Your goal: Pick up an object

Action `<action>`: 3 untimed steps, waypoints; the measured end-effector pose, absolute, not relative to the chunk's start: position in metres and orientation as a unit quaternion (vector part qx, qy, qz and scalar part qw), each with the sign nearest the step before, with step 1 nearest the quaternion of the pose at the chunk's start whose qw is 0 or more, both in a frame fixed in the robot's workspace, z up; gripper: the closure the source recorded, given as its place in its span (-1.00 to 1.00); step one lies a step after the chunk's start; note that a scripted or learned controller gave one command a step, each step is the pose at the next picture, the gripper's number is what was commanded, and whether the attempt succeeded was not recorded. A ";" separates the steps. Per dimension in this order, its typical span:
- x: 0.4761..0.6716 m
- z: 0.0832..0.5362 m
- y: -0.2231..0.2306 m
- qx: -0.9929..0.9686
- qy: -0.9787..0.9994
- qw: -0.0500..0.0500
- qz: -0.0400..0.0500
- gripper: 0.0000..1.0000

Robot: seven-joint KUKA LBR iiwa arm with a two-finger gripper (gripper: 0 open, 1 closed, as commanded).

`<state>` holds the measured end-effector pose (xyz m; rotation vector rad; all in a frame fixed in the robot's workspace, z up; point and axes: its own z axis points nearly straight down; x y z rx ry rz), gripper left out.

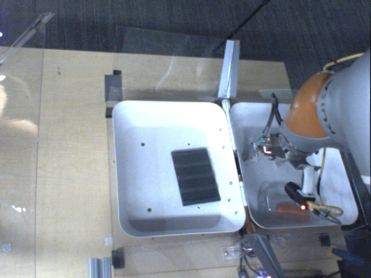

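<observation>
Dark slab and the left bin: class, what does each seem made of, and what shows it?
Slab: probably rubber or foam, matte black; ribbed bands, no glare. Left bin: likely moulded plastic, smooth white; rounded corners, soft sheen.

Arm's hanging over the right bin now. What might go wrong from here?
1. The gripper sits close to the left wall of the right bin; a straight descent may clip it.
2. The orange-red object lies against that bin's near wall, partly hidden by the arm, so a grasp there could slip or miss.
3. The dark ribbed slab lies flat in the left bin, probably leaving little edge to pinch.
</observation>
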<state>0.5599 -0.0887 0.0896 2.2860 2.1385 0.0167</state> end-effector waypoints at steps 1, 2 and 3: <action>0.647 0.087 -0.115 0.713 0.701 0.005 0.003 -1.00; 0.619 0.124 -0.187 0.700 0.714 0.004 0.002 -1.00; 0.585 0.089 -0.098 0.661 0.750 0.005 0.004 -1.00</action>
